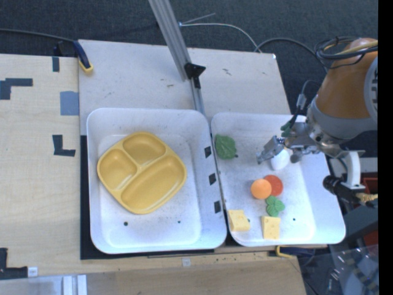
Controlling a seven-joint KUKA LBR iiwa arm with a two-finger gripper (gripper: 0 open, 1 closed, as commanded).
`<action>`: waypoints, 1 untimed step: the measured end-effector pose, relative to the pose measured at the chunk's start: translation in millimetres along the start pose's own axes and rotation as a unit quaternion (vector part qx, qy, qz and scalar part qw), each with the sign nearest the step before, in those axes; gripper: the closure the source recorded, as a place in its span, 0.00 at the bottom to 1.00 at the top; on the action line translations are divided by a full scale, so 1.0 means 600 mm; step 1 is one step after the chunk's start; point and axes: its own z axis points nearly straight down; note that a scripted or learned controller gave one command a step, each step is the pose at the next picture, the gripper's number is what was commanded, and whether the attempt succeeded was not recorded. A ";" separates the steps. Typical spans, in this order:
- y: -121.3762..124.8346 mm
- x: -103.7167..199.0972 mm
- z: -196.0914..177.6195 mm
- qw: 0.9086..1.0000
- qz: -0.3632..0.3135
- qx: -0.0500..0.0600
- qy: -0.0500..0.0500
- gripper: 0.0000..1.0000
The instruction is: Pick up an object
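While the claw (274, 153) hangs over the right bin (307, 226), its state cannot be told; a white object (280, 160) sits just beneath it. Nearby lie an orange ball (261, 188) and two yellow blocks (238, 220).

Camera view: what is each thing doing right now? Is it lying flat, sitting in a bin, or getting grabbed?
Yellow plate: lying flat in the left bin, nothing on it.
Green leaf: lying in the right bin, untouched.
Orange ball: resting against a red piece.
Small green piece: lying just below the ball.
Two yellow blocks: lying apart near the front rim.
Gripper: low over the right bin, by something white.
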 end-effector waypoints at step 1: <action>-0.042 0.061 0.083 1.000 0.000 0.003 0.000 0.00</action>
